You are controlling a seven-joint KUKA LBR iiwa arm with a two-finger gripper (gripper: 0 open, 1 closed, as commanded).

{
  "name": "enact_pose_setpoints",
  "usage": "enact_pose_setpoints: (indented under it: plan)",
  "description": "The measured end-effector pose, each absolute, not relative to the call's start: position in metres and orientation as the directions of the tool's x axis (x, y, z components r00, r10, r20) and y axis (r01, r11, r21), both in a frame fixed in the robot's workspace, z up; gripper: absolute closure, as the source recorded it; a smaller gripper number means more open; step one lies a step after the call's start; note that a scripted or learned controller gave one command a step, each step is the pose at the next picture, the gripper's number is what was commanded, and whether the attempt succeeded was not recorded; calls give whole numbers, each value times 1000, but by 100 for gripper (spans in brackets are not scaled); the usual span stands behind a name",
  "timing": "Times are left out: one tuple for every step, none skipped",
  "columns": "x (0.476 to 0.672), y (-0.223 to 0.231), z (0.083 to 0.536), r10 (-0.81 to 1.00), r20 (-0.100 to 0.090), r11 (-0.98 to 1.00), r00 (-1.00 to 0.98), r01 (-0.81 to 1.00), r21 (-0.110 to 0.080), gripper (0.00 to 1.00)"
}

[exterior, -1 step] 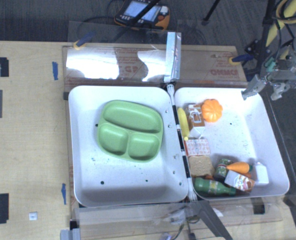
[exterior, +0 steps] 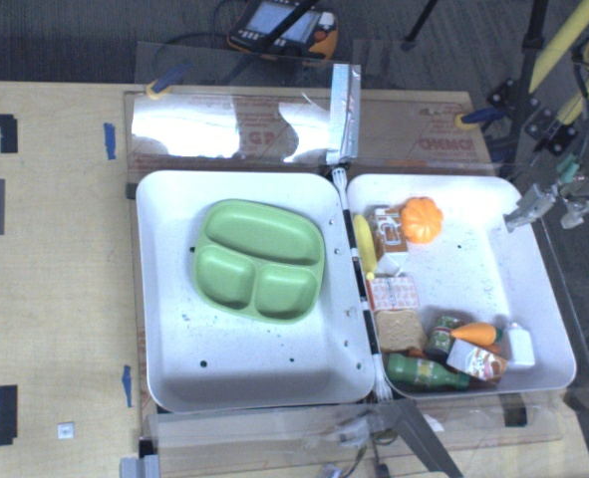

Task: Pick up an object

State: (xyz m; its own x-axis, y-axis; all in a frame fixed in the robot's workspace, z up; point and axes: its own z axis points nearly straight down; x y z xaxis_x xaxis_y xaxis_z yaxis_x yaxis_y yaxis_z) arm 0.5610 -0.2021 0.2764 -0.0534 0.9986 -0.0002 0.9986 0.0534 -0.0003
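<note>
The right bin (exterior: 473, 257) holds several small items along its left and front sides. An orange pumpkin-like toy (exterior: 422, 219) lies near the back, beside a brown packet (exterior: 387, 231) and a yellow banana-shaped piece (exterior: 363, 244) at the left wall. In front of them are a pink-and-white box (exterior: 395, 293) and a brown slice (exterior: 401, 331). Crowded in the front corner are a green bottle (exterior: 426, 372), a dark can (exterior: 443, 329), an orange carrot (exterior: 476, 334), a red-and-white pack (exterior: 479, 364) and a small white bottle (exterior: 520, 347).
A green divided plate (exterior: 259, 259) lies in the left bin (exterior: 174, 347). A shiny clear panel (exterior: 234, 127) and a metal post (exterior: 344, 113) stand behind the bins. A grey metal bracket with cables (exterior: 543, 204) overhangs the right bin's right rim.
</note>
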Motion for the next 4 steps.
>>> enact_pose_setpoints:
  plan:
    - [516, -190, 315, 971, -1, -240, 240, 971, 0, 0]
    - [510, -212, 347, 995, -3, -102, 102, 995, 3, 0]
    - [581, -166, 205, 995, 0, 99, -99, 995, 0, 0]
    - [589, -143, 96, 984, 0, 181, -181, 984, 1, 0]
